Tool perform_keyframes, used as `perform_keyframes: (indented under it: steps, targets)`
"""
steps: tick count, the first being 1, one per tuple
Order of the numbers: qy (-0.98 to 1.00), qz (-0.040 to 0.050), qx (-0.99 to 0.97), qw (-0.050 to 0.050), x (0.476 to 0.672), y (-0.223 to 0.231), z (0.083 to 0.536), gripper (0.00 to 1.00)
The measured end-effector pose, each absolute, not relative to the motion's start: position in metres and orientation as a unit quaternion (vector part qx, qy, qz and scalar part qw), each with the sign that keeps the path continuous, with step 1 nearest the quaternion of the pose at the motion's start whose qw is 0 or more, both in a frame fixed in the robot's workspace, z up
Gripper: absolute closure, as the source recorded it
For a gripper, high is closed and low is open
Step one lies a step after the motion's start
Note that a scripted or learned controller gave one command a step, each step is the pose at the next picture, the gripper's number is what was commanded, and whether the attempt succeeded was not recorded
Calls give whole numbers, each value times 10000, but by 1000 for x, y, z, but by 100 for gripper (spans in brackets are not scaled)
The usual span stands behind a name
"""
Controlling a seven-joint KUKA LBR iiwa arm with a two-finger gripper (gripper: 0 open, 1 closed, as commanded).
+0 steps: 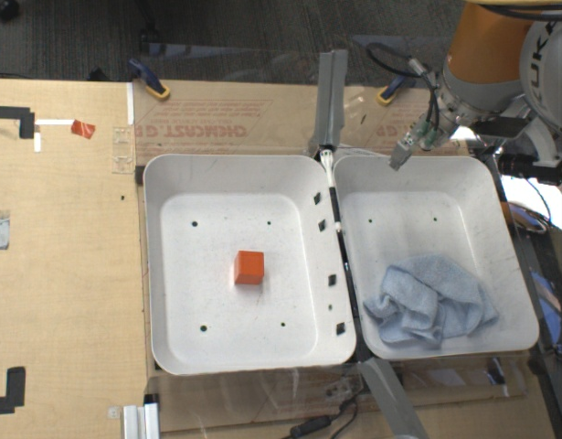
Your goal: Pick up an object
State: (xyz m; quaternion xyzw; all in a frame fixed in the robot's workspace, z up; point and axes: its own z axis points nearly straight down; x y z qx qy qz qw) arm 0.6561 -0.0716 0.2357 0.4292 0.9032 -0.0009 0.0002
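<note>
Two white bins on the desk: left bin has an orange cube near its middle, sitting square, no long axis. Right bin holds a crumpled blue cloth at 5 o'clock. Pincer hangs over its 12 o'clock rim; can't tell its state.

orange block alone in left bin, open all round; crumpled cloth fills right bin's near corner

Bench: two white bins side by side, cardboard sheet beneath.

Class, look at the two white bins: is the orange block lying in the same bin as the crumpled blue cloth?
No. The orange block sits in the left bin, while the blue cloth lies in the right bin.
</note>
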Motion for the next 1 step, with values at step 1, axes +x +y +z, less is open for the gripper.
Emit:
perform_keyframes:
  steps: [1]
  targets:
    - [8747, -6, 4847, 4, 578, -105, 262, 100]
